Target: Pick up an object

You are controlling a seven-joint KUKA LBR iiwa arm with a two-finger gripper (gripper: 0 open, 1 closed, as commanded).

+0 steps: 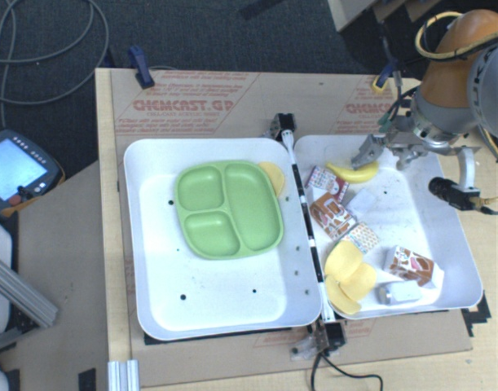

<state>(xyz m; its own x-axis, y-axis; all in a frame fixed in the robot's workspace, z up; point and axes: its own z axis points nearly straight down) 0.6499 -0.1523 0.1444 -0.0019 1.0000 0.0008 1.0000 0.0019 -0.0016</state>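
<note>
My gripper (389, 153) hangs over the far end of the right bin (444, 218), its jaws spread open with nothing between them. A yellow banana (353, 172) lies just below and left of the left finger (368, 148); whether they touch I cannot tell. Nearer the bin's left wall lie a red-and-white snack packet (325, 182), a brown one (332, 216) and a small checkered one (364, 236). Yellow flat pieces (347, 275) sit at the near left, a brown-and-white carton (410, 265) at the near right, with a small pale object (399, 294) in front of it.
The left bin (151, 251) holds a green divided plate (230, 208) with a yellow piece (273, 176) peeking out behind it. A black clamp (283, 125) sits where the bins meet at the far side. Blue clips (140, 66) pin the cardboard base.
</note>
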